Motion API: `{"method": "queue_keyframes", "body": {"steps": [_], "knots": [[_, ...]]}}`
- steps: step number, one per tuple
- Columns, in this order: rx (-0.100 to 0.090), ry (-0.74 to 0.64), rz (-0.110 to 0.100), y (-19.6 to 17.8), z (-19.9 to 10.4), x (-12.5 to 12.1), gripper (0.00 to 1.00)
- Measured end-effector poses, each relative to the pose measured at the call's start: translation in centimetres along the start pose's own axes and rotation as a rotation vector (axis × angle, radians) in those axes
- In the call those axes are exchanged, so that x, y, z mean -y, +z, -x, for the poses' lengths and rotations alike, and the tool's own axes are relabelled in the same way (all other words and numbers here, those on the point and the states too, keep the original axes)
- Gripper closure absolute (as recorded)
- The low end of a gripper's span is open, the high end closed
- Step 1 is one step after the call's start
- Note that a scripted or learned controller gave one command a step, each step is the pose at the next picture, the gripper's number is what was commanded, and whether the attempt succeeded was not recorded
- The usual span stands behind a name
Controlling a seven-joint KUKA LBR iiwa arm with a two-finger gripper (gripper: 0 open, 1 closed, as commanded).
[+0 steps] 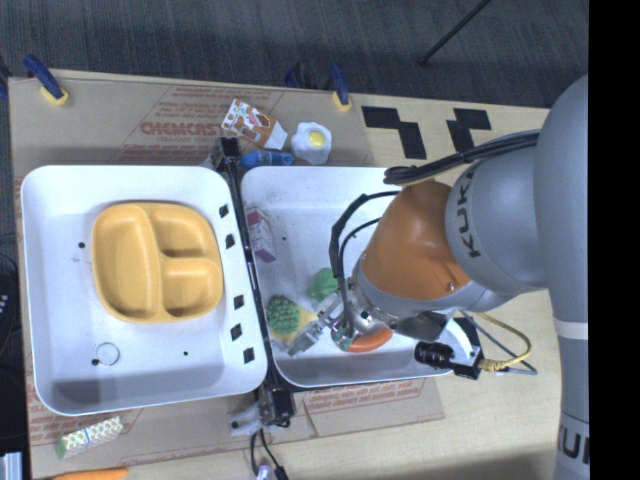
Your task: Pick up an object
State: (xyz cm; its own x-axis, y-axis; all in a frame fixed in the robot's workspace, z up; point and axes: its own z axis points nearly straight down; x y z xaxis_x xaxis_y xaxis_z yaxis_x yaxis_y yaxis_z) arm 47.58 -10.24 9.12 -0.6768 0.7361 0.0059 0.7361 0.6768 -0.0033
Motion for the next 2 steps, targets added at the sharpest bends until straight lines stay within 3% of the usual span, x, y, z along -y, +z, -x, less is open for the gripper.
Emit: {"method": "queue_keyframes", "body": {"steps": [1, 2], "knots": [[0.006, -0.28, 0.002, -1.3, -0.5, -0.5, 0.0], [0.001, -0.325, 0.0, 0.0, -0.8, -0.7, 0.0]]}}
